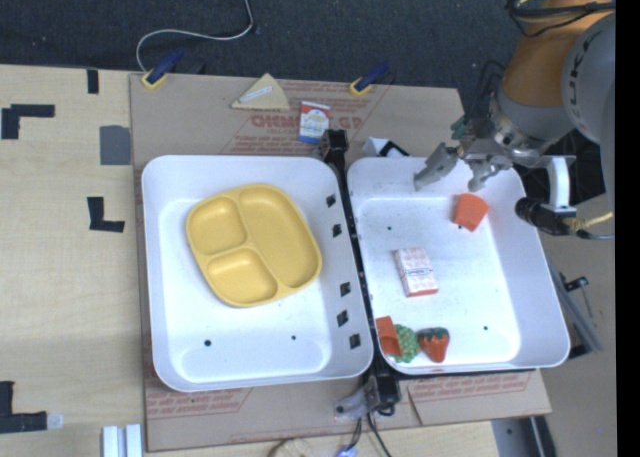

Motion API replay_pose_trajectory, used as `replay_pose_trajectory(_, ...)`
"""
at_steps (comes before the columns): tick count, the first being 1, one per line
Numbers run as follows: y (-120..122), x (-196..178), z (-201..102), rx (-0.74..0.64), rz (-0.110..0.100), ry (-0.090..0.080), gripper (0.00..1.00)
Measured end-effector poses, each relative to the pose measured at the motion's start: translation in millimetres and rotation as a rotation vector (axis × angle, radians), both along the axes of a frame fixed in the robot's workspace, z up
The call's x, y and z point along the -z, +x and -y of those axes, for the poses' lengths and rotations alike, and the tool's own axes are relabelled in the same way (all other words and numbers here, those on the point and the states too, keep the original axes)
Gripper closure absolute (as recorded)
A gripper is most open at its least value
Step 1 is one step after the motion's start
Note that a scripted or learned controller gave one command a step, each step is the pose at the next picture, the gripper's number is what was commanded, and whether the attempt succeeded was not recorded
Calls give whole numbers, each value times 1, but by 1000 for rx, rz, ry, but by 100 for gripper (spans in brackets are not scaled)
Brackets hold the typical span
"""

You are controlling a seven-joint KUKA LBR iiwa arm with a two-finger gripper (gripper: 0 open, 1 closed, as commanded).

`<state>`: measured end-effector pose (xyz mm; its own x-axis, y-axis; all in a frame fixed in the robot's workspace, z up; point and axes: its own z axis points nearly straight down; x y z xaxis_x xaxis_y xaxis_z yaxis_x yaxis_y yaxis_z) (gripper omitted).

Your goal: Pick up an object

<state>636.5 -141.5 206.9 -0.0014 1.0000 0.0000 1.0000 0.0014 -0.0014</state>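
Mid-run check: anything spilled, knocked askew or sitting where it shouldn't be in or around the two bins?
Nothing spilled or damaged. One oddity: a small red-and-white carton and a triangular wedge lie on the cardboard beyond the bins, not inside them. The yellow divided plate sits at a slant in the left bin. The gripper hovers open above the right bin's far edge.

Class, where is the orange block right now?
The orange block lies in the right bin, near its far right corner, just below the gripper and above the small white box.
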Motion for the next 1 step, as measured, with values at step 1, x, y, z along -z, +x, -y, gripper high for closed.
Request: replay_pose_trajectory(1, -8, 71, 70, 2, -3, -1, 0)
